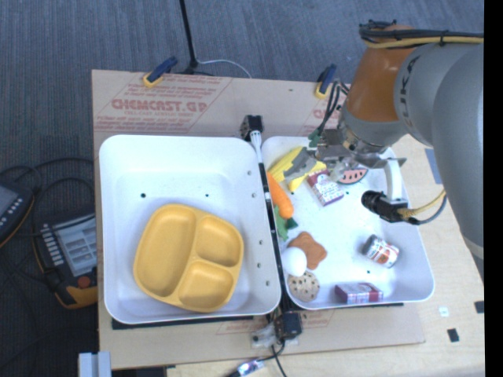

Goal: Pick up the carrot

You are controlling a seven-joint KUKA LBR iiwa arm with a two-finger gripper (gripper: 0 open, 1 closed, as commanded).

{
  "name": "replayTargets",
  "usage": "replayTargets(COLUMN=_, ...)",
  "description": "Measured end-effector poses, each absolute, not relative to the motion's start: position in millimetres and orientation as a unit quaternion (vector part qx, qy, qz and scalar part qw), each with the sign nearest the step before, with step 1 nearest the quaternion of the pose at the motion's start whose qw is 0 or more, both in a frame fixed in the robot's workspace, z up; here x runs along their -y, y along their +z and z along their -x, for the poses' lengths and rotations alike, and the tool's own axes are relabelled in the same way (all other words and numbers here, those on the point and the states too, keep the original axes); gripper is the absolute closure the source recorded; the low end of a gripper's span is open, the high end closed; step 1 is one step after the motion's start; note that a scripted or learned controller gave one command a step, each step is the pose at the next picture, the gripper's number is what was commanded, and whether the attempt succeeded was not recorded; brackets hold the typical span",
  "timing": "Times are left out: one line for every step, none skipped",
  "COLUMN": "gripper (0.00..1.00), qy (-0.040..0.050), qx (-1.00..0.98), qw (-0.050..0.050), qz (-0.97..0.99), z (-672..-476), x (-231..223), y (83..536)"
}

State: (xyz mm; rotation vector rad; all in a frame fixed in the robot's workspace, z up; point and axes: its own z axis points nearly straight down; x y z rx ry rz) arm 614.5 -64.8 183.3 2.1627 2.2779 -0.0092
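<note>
the approach is the step in hand: the grey arm's pincer (336, 162) hangs above the right white plastic bin (409, 277), just beyond the orange toy carrot with green top (280, 199). i cannot tell whether the pincer is released or clenched. the carrot lies against that bin's left wall, beside a yellow toy banana (289, 163). next, the pincer probably needs to shift toward that wall and descend. left of the carrot, a yellow divided plate (189, 255) sits in the other white bin (126, 179), on a cardboard-topped bench (157, 104) over grey carpet (78, 22).
</note>
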Motion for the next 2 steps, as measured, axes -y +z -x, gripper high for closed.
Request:
replayTargets(gripper=0.0, qy=-0.002, qx=-0.645, qw=-0.002, qz=-0.764, z=-597.0, x=16, y=183)
replayTargets(gripper=0.0, qy=-0.0065, qx=-0.651, qw=-0.002, qz=-0.759, z=-604.1, x=107, y=119)
